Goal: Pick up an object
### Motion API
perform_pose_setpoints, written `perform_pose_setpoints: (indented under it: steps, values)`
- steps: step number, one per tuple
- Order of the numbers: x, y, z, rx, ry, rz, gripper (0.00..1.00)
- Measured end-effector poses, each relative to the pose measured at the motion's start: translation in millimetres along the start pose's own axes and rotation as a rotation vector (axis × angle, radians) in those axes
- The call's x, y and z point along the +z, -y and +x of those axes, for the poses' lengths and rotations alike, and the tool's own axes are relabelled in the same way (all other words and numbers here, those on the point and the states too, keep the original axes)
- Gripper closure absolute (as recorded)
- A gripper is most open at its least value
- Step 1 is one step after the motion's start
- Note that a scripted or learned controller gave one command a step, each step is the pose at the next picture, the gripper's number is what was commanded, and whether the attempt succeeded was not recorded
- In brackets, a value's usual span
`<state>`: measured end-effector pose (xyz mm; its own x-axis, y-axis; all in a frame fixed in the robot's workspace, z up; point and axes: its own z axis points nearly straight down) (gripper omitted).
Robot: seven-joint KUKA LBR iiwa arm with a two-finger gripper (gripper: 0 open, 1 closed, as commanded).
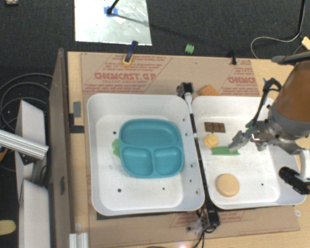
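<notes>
The right bin (258, 195) holds a brown chocolate bar (214, 127), a small yellow piece (211, 140), a flat green piece (226, 150) and a round tan bun (228, 185). My gripper (237, 141) reaches in from the right and hangs low over the right end of the green piece. Whether it touches the green piece I cannot tell. The arm's grey wrist and orange band (299, 94) cover the bin's right side.
The left bin (106, 112) holds a blue divided plate (151, 148) with a green item (115, 146) peeking out at its left edge. An orange piece (208, 91) lies on the cardboard behind the right bin. A divider clamp (186, 90) sits between the bins.
</notes>
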<state>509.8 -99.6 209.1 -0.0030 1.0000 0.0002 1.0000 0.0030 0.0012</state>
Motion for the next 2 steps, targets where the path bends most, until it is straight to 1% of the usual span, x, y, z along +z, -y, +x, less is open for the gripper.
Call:
perform_pose_setpoints:
  steps: [1, 2]
  values:
    - [127, -34, 6, -0.001, 0.004, -0.009, 0.00]
    - [123, -126, 11, -0.005, 0.002, -0.011, 0.00]
